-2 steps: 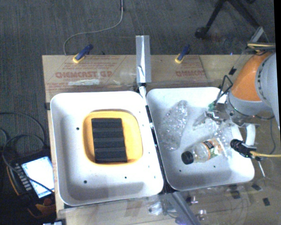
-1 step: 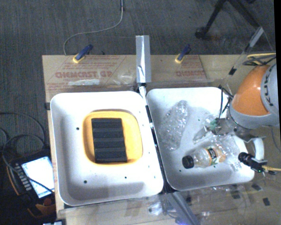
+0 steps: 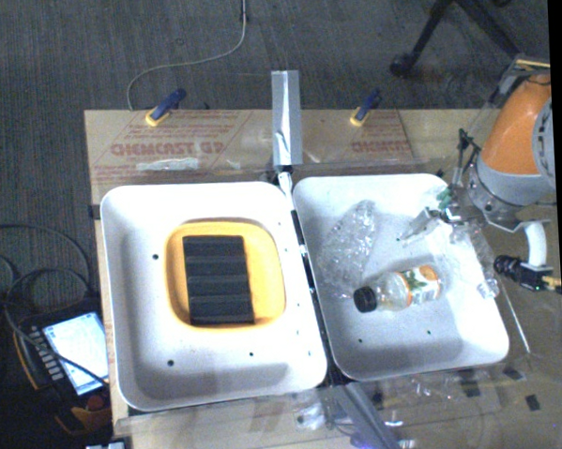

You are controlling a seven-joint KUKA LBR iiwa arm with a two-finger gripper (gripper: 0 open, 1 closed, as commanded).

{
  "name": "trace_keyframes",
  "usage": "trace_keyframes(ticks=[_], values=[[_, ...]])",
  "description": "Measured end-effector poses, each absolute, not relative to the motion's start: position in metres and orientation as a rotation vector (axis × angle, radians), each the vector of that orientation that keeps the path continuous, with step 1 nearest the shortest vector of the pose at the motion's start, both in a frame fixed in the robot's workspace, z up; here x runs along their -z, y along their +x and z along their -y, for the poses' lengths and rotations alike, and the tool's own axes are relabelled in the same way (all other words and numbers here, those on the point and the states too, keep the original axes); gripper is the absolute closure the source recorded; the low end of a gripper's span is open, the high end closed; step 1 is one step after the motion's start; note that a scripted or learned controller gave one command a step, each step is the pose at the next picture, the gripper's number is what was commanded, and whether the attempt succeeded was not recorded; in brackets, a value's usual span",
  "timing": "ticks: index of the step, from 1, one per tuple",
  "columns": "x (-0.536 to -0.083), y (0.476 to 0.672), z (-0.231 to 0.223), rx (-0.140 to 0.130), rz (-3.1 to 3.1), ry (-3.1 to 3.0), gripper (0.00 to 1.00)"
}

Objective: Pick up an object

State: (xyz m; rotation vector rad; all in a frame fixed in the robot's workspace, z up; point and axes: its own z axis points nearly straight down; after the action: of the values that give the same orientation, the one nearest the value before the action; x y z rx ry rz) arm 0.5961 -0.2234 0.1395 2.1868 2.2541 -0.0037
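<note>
Bins sit side by side: the left bin [image 3: 133, 273] holds a yellow tray [image 3: 269, 266] with a black ridged block [image 3: 218, 278]. The right bin [image 3: 475, 335] holds crumpled clear plastic [image 3: 350, 241] and a black-capped bottle [image 3: 402, 290] lying flat. The gripper [image 3: 429, 222] hovers above them, fingers apart, holding nothing.

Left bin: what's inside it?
The left bin holds a yellow tray with a black ribbed block lying in it. The block covers most of the tray floor, so anything beneath it cannot be seen.
</note>
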Motion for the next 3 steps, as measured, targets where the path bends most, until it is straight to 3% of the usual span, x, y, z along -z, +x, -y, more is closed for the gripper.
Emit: trace_keyframes(ticks=[1, 2, 3], values=[[-0.098, 0.567, 0.217, -0.029, -2.374, 2.027, 0.00], [-0.107, 0.568, 0.215, -0.033, -2.376, 2.025, 1.00], [-0.096, 0.561, 0.179, -0.017, -2.192, 2.217, 1.00]])
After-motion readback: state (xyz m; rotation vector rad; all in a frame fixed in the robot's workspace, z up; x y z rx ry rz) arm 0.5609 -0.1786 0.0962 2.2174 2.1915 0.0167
